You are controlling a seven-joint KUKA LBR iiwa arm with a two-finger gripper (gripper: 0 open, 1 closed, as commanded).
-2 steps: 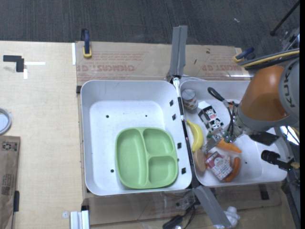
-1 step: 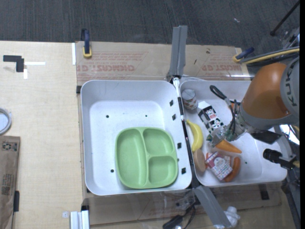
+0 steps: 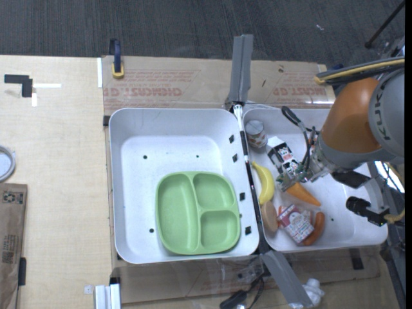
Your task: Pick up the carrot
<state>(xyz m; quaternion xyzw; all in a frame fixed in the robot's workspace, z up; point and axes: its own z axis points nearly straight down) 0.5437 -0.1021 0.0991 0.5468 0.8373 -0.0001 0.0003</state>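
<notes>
The carrot (image 3: 304, 194) is a short orange cone with a green top, lying in the right bin (image 3: 360, 237) near its middle, tip pointing right. My gripper (image 3: 295, 174) hangs low just above the carrot's green end, at or very near it. The grey and orange arm covers the bin's right part. I cannot tell from this view whether the carrot is gripped.
A banana (image 3: 262, 183) lies at the right bin's left wall, with a can (image 3: 256, 134) and a small black-and-white item (image 3: 281, 153) behind it. A red-and-white packet (image 3: 295, 224) and a sausage (image 3: 315, 229) lie in front of the carrot. The left bin (image 3: 129, 172) holds a green divided plate (image 3: 170, 224).
</notes>
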